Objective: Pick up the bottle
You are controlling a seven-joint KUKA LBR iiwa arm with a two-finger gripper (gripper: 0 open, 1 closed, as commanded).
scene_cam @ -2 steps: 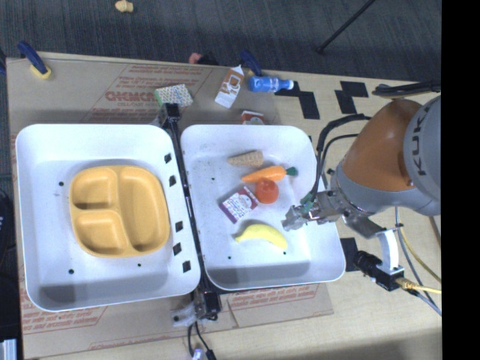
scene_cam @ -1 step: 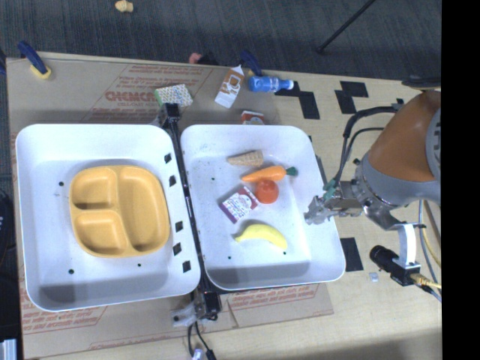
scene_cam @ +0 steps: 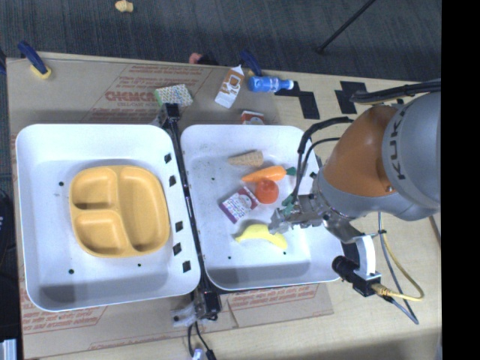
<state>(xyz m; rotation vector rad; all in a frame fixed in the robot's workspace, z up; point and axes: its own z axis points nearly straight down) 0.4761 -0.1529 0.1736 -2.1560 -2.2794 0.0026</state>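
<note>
Oddly, the bottle (scene_cam: pixel 268 85) lies on the bench beyond the right bin's (scene_cam: pixel 296 265) far edge, long axis along that edge. The gripper (scene_cam: pixel 283 217) hangs over the bin's near-right part, beside a banana (scene_cam: pixel 260 235); its opening cannot be made out.
</note>
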